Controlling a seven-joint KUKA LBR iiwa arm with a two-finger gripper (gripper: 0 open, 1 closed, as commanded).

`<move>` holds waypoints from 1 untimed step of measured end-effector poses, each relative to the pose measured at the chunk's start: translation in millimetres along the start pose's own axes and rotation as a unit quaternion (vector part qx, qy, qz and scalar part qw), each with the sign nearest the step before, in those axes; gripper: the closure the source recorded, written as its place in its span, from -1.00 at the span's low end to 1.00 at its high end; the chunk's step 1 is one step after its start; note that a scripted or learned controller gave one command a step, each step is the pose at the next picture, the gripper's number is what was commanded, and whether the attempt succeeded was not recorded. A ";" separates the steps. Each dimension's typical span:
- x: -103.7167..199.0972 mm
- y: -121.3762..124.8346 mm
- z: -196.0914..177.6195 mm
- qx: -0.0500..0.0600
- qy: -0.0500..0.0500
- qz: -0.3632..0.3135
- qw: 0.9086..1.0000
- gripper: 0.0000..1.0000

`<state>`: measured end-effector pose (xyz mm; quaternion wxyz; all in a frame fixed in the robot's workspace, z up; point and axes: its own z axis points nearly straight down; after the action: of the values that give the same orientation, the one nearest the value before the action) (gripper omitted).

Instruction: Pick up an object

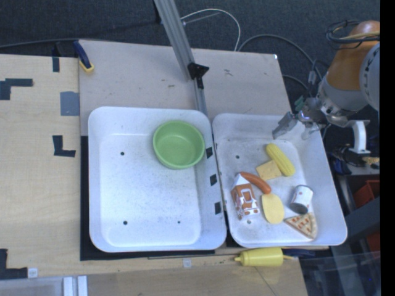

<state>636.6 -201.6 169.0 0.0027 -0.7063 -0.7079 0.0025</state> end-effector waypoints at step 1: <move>-7.1 5.2 56.0 -0.001 0.000 0.000 1.000 -1.00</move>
<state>641.4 -208.7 113.0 0.0019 -0.7064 -0.7078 0.0024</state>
